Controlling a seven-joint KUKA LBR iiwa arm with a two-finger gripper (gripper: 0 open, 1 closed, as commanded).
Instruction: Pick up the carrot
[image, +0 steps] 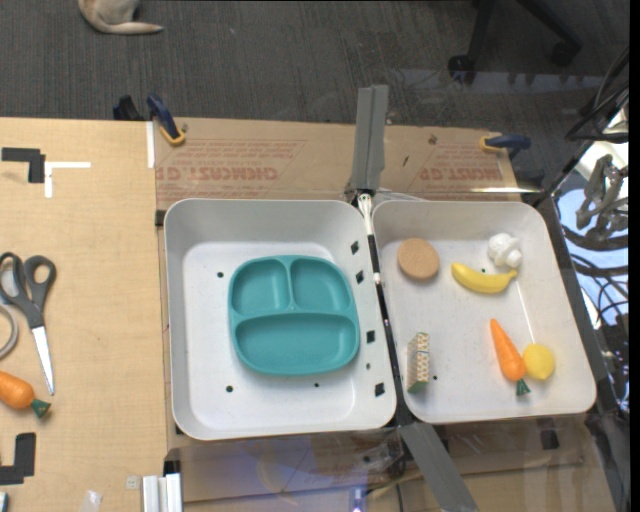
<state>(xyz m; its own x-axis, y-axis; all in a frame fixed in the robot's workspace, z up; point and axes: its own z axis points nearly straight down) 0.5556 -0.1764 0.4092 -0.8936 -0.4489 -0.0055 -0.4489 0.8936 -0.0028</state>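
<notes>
The carrot (506, 350), orange with a small green stalk end pointing toward the front, lies in the right bin (465, 400) near its front right corner. A yellow lemon (540, 362) touches its right side. At the view's right edge, outside the bin and well behind the carrot, a grey metal shape that looks like my gripper (603, 195) hangs over cables. It is far from the carrot and has nothing in it that I can make out.
The right bin also holds a banana (483, 278), a white lump (504, 250), a tan round disc (418, 258) and a patterned bar (418, 358). A teal divided plate (294, 314) sits in the left bin (190, 330). Scissors (30, 300) and a second orange carrot-like toy (15, 392) lie on the bench at left.
</notes>
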